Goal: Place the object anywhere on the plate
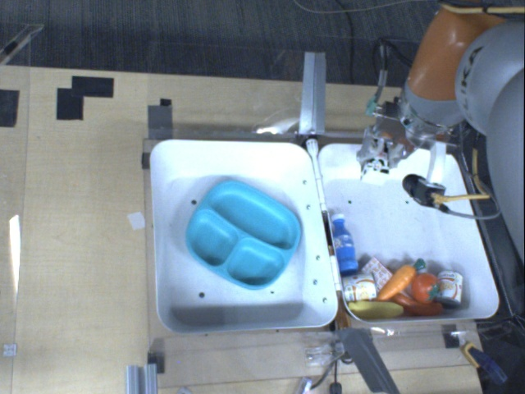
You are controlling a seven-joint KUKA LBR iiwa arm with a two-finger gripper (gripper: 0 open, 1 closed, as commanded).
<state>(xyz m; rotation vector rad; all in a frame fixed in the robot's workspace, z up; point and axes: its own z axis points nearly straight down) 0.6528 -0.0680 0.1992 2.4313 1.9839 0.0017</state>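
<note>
A blue plate (244, 232) with three compartments lies in the left bin (176, 179). My gripper (376, 163) hangs over the far left part of the right bin (459, 236), well away from the plate, with nothing visible in it. At the near end of the right bin lies a pile of toy food: a blue bottle (343, 244), a carrot (397, 281), a tomato (424, 288), a yellow banana (377, 309), and small cans (359, 290).
A metal divider post (312, 97) stands between the two bins at the far side. The grey arm with its orange band (439, 52) comes in from the upper right. A black cable (431, 191) hangs over the right bin.
</note>
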